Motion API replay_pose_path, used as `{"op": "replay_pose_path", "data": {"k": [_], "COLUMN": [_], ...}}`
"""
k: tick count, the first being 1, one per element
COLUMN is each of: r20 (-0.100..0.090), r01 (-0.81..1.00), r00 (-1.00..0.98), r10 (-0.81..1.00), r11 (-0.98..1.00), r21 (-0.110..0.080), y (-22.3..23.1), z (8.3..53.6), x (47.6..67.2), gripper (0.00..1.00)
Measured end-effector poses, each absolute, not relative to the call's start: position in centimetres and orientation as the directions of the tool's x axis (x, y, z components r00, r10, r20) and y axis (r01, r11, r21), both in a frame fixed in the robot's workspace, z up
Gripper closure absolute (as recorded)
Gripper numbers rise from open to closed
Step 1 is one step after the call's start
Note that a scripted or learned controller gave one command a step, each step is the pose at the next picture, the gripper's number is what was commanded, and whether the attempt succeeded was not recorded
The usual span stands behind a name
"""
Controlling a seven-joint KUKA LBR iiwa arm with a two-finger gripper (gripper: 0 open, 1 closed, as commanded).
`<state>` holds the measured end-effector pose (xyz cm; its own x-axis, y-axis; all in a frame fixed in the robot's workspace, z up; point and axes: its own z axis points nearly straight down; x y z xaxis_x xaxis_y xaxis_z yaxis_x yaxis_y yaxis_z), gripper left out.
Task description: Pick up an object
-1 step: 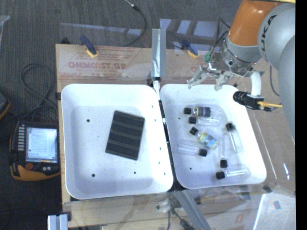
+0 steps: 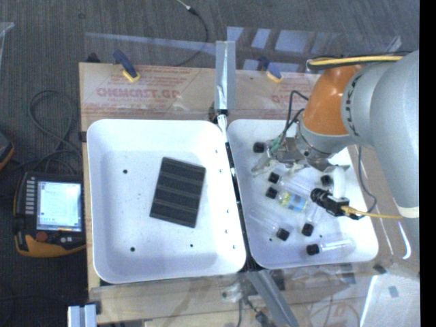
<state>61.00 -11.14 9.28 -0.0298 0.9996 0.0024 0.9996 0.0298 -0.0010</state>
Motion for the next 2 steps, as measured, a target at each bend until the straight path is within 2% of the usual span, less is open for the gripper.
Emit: {"op": "replay_pose_path", "data": {"k": [1,2], "r20": [-0.004,-0.002], "r01": [0.995,0.994], "r00": [-0.104,-0.104], "r10": [0.995,0.995], "r11": [0.104,0.104], "r21": [0.013,0.015], "y": [-12.62,-12.57], "z": [9.09,9.96], "x": [55.05,55.13], "gripper": [0.00,1.00]}}
